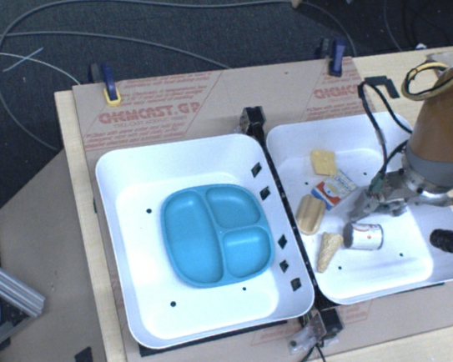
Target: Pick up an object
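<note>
- Here, the gripper (364, 213) is seen low in the right bin (409, 275), just above a small silver cup (365, 236) lying on its side.
- Whether the fingers are released or clenched cannot be told.
- Beside the cup, two tan pieces (310, 214) and a yellow block (322, 161) are found.
- A blue divided plate (217, 234) is held in the left bin (133, 232).

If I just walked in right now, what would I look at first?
Probably the bright blue divided plate, lying in the middle of the left white bin. Next, the big grey and orange arm reaching in from the right, with its gripper down in the right bin among small things: a silver can on its side, two tan bread-like pieces and a yellow block.
</note>
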Controlling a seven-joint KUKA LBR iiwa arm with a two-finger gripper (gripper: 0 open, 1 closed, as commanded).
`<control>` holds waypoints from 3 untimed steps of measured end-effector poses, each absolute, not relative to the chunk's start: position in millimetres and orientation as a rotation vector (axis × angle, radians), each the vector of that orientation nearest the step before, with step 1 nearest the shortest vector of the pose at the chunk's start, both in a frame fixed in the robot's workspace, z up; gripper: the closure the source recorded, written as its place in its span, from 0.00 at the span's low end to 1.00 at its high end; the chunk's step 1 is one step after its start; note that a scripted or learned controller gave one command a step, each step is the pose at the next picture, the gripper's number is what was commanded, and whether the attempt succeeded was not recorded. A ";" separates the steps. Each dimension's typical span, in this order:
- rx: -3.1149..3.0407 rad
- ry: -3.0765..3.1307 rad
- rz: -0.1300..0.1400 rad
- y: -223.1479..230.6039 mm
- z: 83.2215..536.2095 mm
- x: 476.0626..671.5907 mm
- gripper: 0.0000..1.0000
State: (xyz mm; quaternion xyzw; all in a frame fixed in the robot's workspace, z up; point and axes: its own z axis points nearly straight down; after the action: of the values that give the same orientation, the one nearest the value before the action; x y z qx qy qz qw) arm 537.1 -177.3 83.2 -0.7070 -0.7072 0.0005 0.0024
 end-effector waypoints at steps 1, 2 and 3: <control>-2.220 -2.220 -0.001 -177.6 95.7 538.0 1.00; -2.224 -2.225 -0.004 -178.8 159.5 538.1 1.00; -2.222 -2.225 -0.003 -174.5 220.0 543.5 1.00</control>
State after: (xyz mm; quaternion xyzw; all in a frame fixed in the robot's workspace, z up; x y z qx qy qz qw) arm 543.5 -174.5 220.0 -0.7066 -0.7076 -0.0008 -0.0017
